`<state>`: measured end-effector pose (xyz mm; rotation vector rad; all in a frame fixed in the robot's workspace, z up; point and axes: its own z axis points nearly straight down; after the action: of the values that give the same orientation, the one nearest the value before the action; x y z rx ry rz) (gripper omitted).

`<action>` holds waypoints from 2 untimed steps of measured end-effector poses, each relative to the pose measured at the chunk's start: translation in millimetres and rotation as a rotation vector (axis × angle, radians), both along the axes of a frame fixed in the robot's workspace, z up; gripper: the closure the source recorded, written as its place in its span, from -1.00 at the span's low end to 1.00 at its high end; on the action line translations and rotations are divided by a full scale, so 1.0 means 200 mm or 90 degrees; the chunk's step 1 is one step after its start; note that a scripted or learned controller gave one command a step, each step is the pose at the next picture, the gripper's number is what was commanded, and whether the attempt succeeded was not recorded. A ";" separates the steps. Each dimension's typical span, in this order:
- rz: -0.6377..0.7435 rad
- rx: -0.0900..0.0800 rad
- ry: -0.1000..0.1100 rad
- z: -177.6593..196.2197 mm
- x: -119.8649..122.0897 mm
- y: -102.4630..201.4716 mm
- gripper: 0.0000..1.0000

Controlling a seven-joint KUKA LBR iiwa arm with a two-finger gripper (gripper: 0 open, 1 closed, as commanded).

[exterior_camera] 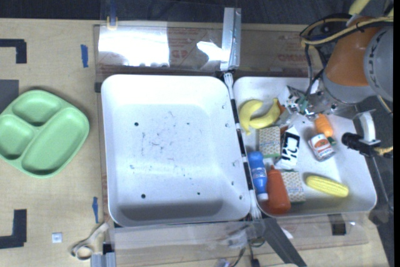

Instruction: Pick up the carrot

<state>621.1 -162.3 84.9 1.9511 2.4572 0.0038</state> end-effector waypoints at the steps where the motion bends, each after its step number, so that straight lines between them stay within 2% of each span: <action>1: -0.019 0.000 0.002 0.35 0.15 -0.19 -1.00; 2: -0.034 0.013 0.000 0.02 -0.03 -0.23 -1.00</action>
<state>615.2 -207.8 89.3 2.0235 2.4147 0.0284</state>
